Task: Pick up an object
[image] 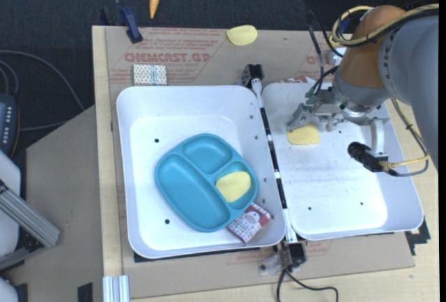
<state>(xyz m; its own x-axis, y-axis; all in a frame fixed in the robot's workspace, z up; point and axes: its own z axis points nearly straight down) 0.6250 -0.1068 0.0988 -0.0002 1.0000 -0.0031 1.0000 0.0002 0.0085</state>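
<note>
Just below the fingers [315, 114], their spread unclear, a yellow object [304, 135] on the right bin's [348, 213] floor.

Robotics lab test cell. Evidence: industrial grey arm [411, 49] with orange band over a cardboard-topped bench [188, 53], two white bins [139, 175] clamped side by side, loose cables [42, 77] on dark carpet at left, aluminium extrusion [24, 213] near-left. Toy props scattered: blue divided plate [191, 185], small carrot [154, 3] far-left.

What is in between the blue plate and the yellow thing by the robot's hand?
In the camera view, the bins' touching white walls lie between the blue plate and the yellow thing.
</note>
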